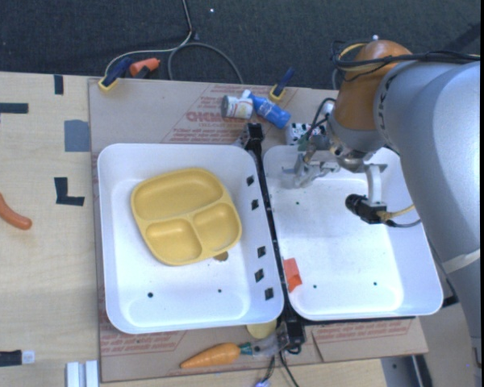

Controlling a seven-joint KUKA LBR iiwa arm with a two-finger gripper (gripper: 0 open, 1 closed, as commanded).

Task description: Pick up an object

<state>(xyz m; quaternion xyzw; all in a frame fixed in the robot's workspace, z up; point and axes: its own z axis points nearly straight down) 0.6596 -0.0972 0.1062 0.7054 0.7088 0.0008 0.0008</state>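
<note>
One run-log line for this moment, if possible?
hand: over right bin, far-left corner | yellow tray: in left bin | grasp: none seen

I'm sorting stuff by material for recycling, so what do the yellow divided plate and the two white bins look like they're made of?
The yellow divided plate looks like moulded plastic with a matte finish: even colour, rounded compartment walls, soft sheen. The left bin and right bin look like thin formed plastic, smooth and slightly glossy, with rounded rims, though that is a guess from looks.

A toy carrot (212,355) lay on the cardboard just below the left bin. An orange sausage (10,211) rested on the wooden bench, well apart to the left.
</note>
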